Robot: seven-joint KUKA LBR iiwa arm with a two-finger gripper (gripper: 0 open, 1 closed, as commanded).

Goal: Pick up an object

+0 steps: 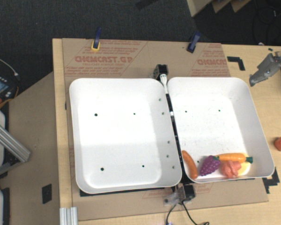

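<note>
Gripper (267, 71) off right bin (215, 97) rim.

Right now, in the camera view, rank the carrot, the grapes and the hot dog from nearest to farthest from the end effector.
1. Carrot, right bin's near edge, closest to the end effector.
2. Grapes, left of the carrot.
3. Hot dog, by the divider between the bins.
</note>
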